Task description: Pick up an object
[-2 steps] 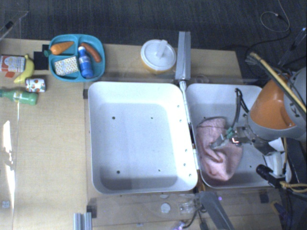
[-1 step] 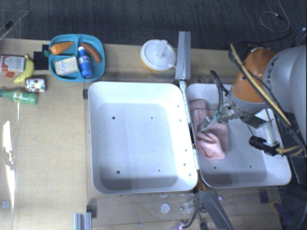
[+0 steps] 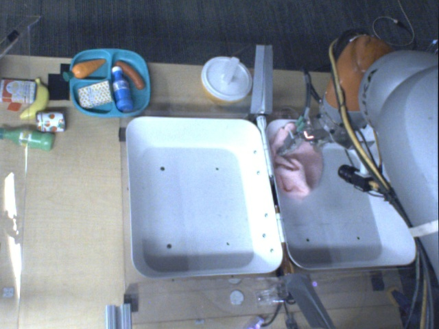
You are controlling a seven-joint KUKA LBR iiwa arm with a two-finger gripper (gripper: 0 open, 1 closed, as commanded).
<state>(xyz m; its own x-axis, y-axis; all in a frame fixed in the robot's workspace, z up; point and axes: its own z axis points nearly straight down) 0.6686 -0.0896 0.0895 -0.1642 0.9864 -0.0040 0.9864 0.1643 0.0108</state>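
Your pincer (image 3: 306,131) hangs low over the far left corner of the right bin (image 3: 343,242), and you cannot tell from this view how it is set, since the wrist hardware crowds it. Directly beneath and just toward you from the pincer lies the pink cloth (image 3: 296,164), crumpled against the bin's left wall; it looks to be touching or nearly touching the tool. You appear to be at the grasping step, not yet lifting. Next you need a firm closure on a fold of cloth, then a straight rise. Left of the pincer sits the left bin (image 3: 199,197); farther left on the surface, the blue tray (image 3: 110,81).
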